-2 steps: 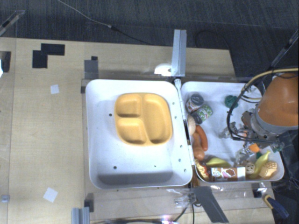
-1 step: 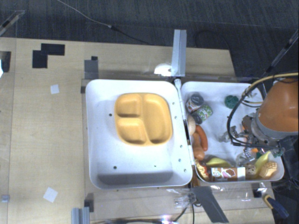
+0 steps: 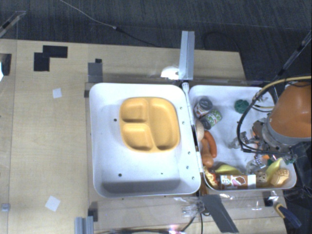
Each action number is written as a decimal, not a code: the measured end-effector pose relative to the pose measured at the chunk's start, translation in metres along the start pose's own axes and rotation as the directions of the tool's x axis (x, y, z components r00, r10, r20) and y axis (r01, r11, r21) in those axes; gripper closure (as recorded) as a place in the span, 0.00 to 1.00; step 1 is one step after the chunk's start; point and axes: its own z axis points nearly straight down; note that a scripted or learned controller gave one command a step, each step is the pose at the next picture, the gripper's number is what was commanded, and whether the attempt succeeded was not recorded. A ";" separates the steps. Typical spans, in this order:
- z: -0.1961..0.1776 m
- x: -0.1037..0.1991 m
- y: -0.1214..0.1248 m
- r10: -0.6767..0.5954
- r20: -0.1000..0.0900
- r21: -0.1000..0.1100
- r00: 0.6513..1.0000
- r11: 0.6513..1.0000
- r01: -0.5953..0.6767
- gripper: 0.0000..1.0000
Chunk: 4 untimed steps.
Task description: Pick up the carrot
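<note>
A: Where the arm [image 3: 292,113] reaches in from three o'clock, what sits under it?
B: The gripper [image 3: 263,159] hangs low over the right bin [image 3: 224,94], at about four o'clock of that bin; a small orange piece shows right by its tip; that looks like the carrot [image 3: 265,157], though it is mostly hidden.
A: Are the fingers apart or together?
B: I cannot tell; the wrist and cables cover them.
A: What else lies in that bin?
B: A can [image 3: 210,117] at ten o'clock; a dark green thing [image 3: 241,105] at twelve; a sausage [image 3: 209,147] along the nine o'clock wall; a banana [image 3: 227,169] and a flat packet [image 3: 237,181] along six o'clock; a yellow item [image 3: 276,168] and a brownish one [image 3: 278,178] at five.
A: And the left bin [image 3: 105,145]?
B: It holds a yellow divided plate [image 3: 148,124], just above its centre.
</note>
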 end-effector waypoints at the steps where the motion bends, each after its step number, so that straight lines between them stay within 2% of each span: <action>1: 0.000 0.013 -0.005 -0.044 -0.001 -0.002 0.999 0.999 0.044 0.00; 4: 0.000 0.013 -0.005 -0.044 -0.001 -0.002 0.999 0.999 0.044 0.00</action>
